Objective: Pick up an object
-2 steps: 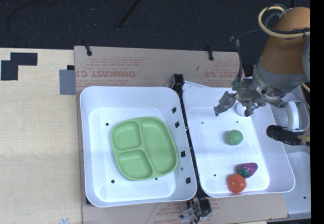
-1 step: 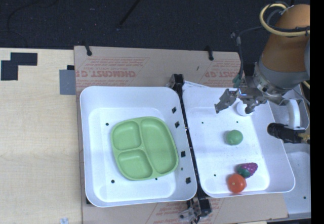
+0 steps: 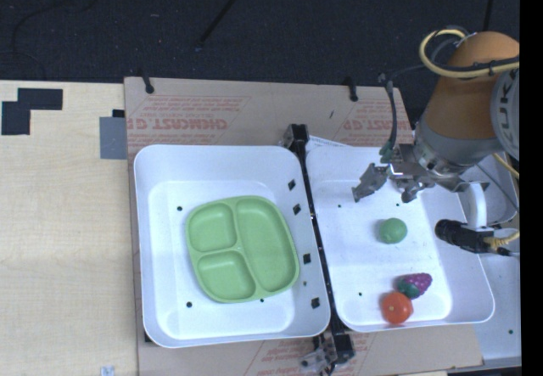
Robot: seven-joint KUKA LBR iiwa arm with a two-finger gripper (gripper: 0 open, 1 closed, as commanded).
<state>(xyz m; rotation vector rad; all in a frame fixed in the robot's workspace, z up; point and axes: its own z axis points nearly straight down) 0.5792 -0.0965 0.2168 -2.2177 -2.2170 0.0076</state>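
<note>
**Printed text on the cardboard**

Red lettering is seen on the cardboard sheet [image 3: 221, 111] under the bins, up and to the left of the gripper [image 3: 392, 183]. It appears mirrored or upside down and reads roughly "CHEMCAST GP"; the exact letters cannot be made out with certainty. More red print shows on the cardboard's lower edge [image 3: 280, 357], below and left of the gripper, too small to be read.

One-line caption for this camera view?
Gripper hovers over right bin above green ball; green tray in left bin.
</note>
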